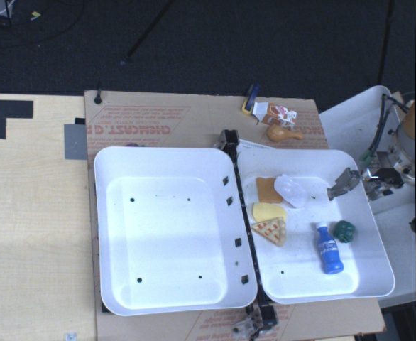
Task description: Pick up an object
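Two white bins sit side by side on a cardboard sheet [158, 123] that lies on the pale wooden worktop [30, 219]. The left bin [116, 169] shows bare floor. The right bin [378, 261] holds all the loose things.

Near the divider lie three flat pieces — a tan slice [268, 189] at the top, a yellow slice [267, 212] just below it, and a waffle wedge [271, 231] touching the yellow one's lower edge. A crumpled clear wrapper [292, 189] sits just beside the tan slice, to its right. Further right, a blue bottle [329, 248] lies on the floor with its white cap toward the top, and a small green ball [345, 231] rests just beside it on the right.

The claw [344, 182] hangs over the right bin's upper right part, near its rim, well apart from the bottle and ball and a little right of the wrapper. Nothing shows between its fingers; whether they are spread or pressed together I cannot tell.

Outside the bins, on the cardboard above the right bin, lie a small packet [282, 114] and an orange pear-shaped toy [282, 133], with a blue-and-yellow clip [250, 99] to their left.
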